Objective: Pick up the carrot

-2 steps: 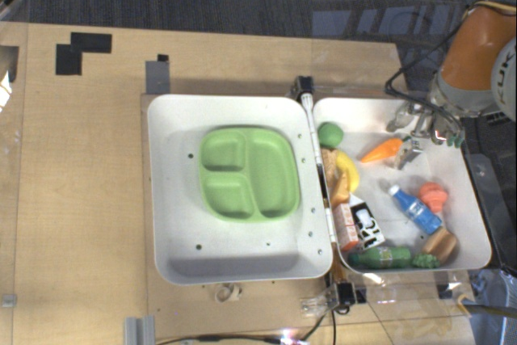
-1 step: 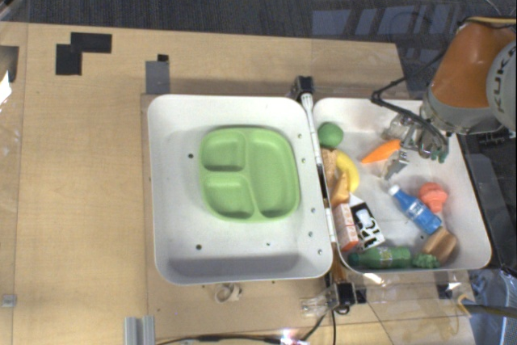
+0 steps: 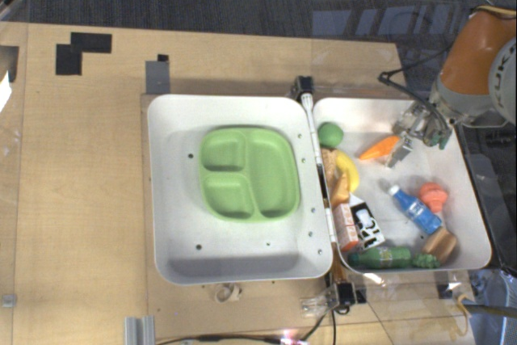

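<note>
Orange carrot (image 3: 380, 148): you are finding it lying touching the gripper (image 3: 401, 149), its long axis running away leftward; fingers' grip on it cannot be told

You lose most of the arm (image 3: 483, 61) past the right edge, so just its orange band and wrist show. The hand (image 3: 408, 143) is too small and blurred to read its grip at the carrot (image 3: 380, 148). The carrot's right end is hidden under the hand. The bench (image 3: 73, 198) is cut off at the left and near edges.
</note>
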Robot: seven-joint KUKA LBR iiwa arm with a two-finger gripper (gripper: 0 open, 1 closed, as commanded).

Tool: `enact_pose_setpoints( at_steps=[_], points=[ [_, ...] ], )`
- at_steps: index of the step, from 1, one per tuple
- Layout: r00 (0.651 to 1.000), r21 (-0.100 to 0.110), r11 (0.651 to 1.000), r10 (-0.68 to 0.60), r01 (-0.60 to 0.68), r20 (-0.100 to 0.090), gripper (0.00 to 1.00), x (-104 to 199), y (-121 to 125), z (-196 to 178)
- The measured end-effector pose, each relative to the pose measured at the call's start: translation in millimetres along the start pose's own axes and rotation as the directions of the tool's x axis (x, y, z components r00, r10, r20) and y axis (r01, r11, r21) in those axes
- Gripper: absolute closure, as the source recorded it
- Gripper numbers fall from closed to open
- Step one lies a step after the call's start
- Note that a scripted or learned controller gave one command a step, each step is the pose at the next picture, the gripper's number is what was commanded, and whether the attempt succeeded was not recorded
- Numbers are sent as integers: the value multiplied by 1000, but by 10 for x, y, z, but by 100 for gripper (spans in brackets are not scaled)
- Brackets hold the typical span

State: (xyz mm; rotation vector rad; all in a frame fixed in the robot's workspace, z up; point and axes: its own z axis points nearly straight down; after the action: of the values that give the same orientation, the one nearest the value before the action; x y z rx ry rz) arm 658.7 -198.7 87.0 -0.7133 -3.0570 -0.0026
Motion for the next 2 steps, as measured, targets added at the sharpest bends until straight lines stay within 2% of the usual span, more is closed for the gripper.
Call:
enact_pose_setpoints(
  at_steps=[1,2],
  points=[
    [985,6,985,174,-174,4,0,73,133,6],
    [934,1,934,357,-357,3,0,90,261,-81]
  ],
)
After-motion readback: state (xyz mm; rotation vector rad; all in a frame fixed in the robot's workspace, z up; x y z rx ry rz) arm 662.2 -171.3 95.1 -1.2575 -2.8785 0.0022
